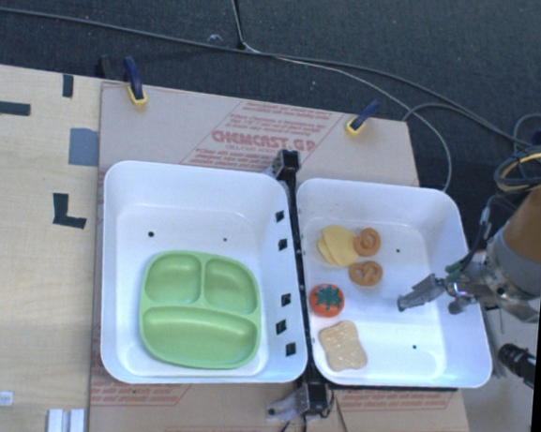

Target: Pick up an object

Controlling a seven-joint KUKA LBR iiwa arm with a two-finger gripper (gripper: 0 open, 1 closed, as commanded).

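The right bin (441,208) holds several toy food pieces: a yellow slice (336,246), a small brown ring (369,240), a second brown ring (365,272), a red tomato-like piece (326,300) and a beige bread slice (343,346). My gripper (437,299) hangs over the right side of this bin, to the right of the brown rings and apart from them. It stands open with nothing between its fingers. The grey arm with its orange band enters from the right edge.
The left bin (122,188) holds a green divided plate (201,308). A black divider (289,250) runs between the bins. Two clamps (134,87) (359,122) hold the cardboard base at the back. Cables cross the dark floor behind.
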